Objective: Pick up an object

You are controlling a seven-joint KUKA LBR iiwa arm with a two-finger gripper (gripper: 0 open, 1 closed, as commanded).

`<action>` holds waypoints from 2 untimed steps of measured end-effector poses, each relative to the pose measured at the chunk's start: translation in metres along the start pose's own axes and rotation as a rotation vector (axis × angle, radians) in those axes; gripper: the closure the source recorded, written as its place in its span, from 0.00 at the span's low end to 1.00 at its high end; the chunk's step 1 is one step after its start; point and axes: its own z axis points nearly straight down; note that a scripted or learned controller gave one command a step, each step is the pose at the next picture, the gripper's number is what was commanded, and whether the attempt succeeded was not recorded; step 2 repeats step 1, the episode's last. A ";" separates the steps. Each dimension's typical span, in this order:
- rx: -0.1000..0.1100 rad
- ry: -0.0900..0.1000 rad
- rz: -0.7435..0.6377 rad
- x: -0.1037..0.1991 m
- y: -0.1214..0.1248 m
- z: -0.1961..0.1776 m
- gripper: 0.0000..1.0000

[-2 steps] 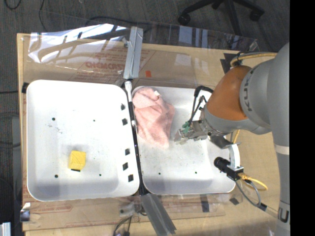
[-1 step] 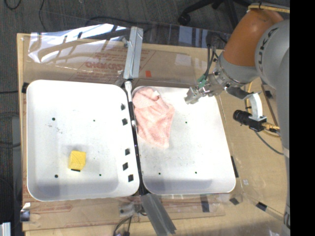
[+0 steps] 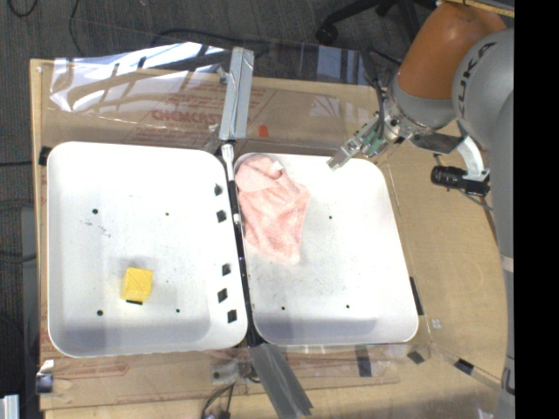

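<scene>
Gripper [image 3: 342,157] sits at the far rim of the right bin [image 3: 384,260], near its upper right corner, tilted so the tip points down and left toward the bin floor. Finger spacing cannot be told from this view — the tip reads as one pale, blurred shape. Nothing is seen between the fingers.

Behind the tip the wrist carries pale green and white fittings, then the grey arm [image 3: 485,68] with its orange band [image 3: 445,46], entering from the upper right. A small black cylinder [image 3: 454,178] projects from the arm just beyond the bin's right edge.

Nearest object: a pink cloth [image 3: 272,208], crumpled, lying in the right bin against its left wall and reaching up toward the far left corner. It is apart from the gripper tip, with bare white floor between them.

Left bin [image 3: 87,182]: a small yellow block [image 3: 137,285] rests on the floor toward the near left area, well apart from the cloth and the gripper. Small dark dots mark both bin floors.

The two bins touch along a central seam with black clips — a metal bar [image 3: 234,94] runs from the seam away toward the far side of the bench [image 3: 445,260]. Clear plastic sheeting [image 3: 131,81] lies across the bench beyond the bins.
</scene>
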 end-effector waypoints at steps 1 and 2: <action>0.002 0.003 -0.166 0.033 -0.051 0.000 1.00; 0.002 0.003 -0.166 0.033 -0.051 0.000 1.00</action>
